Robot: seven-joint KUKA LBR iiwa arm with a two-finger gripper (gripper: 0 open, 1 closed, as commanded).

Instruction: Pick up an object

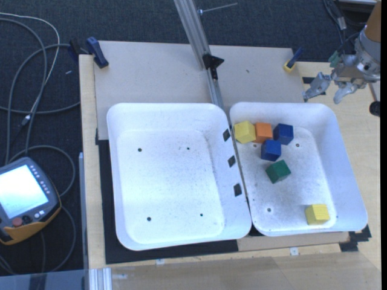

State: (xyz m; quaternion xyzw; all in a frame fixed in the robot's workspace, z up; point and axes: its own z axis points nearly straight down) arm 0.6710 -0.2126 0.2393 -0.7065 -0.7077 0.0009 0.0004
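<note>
Pincer (329, 91) spread and holding nothing, hovering past the right bin's (347, 162) far right corner.
I see two blue cubes (283, 133) (270, 150), an orange cube (263, 132), two yellow cubes (244, 132) (317, 213) and a green cube (278, 171) lying in that bin.

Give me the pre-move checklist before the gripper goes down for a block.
1. Gripper open: ok, fingers spread with nothing between them.
2. Gripper above a target: not ok, it hangs beyond the right bin's far rim.
3. An isolated target available: ok, the yellow block near the front sits alone.
4. Green block free of neighbours: ok, a small gap from the blue block.
5. Far cluster graspable singly: not ok, the blocks there touch each other.
</note>
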